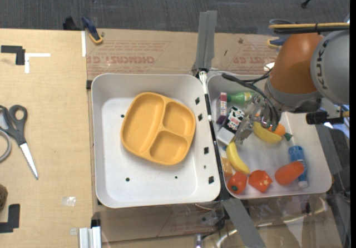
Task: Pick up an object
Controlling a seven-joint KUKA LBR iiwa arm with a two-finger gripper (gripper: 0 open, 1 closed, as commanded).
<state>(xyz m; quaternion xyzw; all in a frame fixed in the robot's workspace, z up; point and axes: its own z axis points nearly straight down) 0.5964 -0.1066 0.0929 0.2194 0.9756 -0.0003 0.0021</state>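
The gripper [253, 123], its opening impossible to judge, is held low over the crowded right bin [322, 186], presumably to reach the banana [267, 133] lying just beside it

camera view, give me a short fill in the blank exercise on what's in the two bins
1. The yellow plate lies in the ____ bin.
2. That plate is divided into ____ compartments.
3. The gripper hangs over the ____ bin, near a banana.
4. The scissors lie outside the bins, on the view's ____ side.

Missing words: left; three; right; left
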